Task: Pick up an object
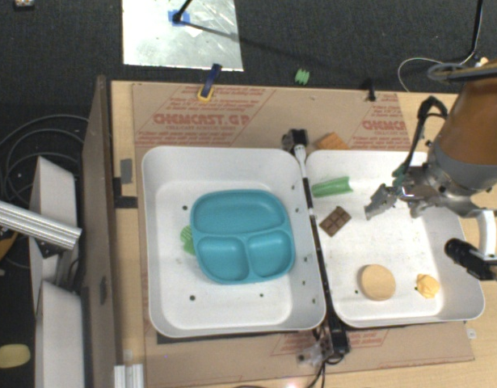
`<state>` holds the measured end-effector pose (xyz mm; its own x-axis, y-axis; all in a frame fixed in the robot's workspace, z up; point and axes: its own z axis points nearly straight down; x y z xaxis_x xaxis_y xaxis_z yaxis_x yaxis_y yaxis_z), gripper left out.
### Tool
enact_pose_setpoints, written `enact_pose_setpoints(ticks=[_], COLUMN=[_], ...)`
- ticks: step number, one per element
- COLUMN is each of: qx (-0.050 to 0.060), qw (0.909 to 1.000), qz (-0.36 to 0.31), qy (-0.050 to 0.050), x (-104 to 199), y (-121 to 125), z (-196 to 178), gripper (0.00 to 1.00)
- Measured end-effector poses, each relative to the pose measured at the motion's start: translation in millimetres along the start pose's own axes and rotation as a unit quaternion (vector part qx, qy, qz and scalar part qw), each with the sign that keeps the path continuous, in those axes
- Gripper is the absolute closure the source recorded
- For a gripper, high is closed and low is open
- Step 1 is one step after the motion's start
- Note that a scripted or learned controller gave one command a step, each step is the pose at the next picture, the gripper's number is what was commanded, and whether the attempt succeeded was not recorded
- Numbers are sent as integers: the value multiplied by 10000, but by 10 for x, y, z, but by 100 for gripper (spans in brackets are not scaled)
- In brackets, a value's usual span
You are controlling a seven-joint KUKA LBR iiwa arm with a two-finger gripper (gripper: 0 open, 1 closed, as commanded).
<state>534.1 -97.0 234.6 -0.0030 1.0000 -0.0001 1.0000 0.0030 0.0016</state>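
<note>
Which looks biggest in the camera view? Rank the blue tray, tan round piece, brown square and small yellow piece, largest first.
1. Blue tray, by far.
2. Tan round piece.
3. Brown square, somewhat smaller than the tan round piece.
4. Small yellow piece, close to the brown square, so that order is unsure.

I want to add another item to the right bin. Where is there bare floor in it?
The right bin has bare floor between the brown chocolate piece and the tan round cookie, and along its back wall right of the green item. It is crowded under the gripper and near the small yellow piece.
</note>
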Motion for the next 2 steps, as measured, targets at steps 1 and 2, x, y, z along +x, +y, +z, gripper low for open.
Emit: enact_pose_setpoints(ticks=[1, 2], qx=[42, 33], qw=[10000, 10000], qz=[27, 11], qy=[8, 11], x=[-169, -129], y=[-506, -489], z=[708, 1392], gripper=[0, 0])
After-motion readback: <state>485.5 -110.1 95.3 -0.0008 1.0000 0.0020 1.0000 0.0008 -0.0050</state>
